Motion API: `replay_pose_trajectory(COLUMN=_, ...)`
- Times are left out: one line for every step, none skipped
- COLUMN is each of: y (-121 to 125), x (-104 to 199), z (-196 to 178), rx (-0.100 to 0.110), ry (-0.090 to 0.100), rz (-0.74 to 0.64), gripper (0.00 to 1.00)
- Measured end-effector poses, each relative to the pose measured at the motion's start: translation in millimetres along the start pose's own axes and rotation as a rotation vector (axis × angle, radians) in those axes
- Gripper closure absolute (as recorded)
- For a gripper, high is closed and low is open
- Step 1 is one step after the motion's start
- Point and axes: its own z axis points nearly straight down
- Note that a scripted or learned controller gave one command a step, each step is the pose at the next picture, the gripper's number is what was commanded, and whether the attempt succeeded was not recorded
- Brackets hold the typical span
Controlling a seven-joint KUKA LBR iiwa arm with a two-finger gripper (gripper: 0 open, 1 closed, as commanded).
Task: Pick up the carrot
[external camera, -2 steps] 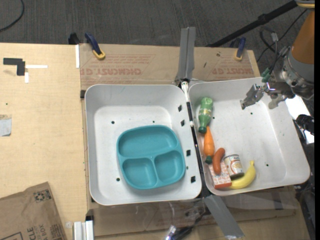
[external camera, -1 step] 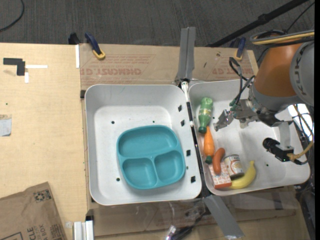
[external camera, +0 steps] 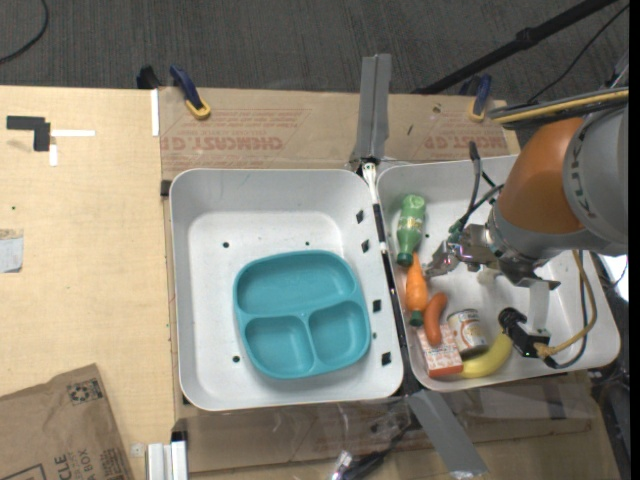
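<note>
Near the right bin's (external camera: pixel 575 353) left wall lies the carrot (external camera: pixel 416 285), just left of the gripper (external camera: pixel 447 259); finger state can't be told. Same bin: green bottle (external camera: pixel 408 225), red pepper (external camera: pixel 433 318), can (external camera: pixel 464 328), banana (external camera: pixel 480 359). Left bin (external camera: pixel 200 298) holds teal divided plate (external camera: pixel 301 313). Cardboard behind reads "CHEMCO".
</note>
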Motion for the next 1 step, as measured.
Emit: replay_pose_trajectory(y=0.5, x=-1.9, z=-8.7, rx=0.0, ry=-0.003, rz=0.004, gripper=1.0)
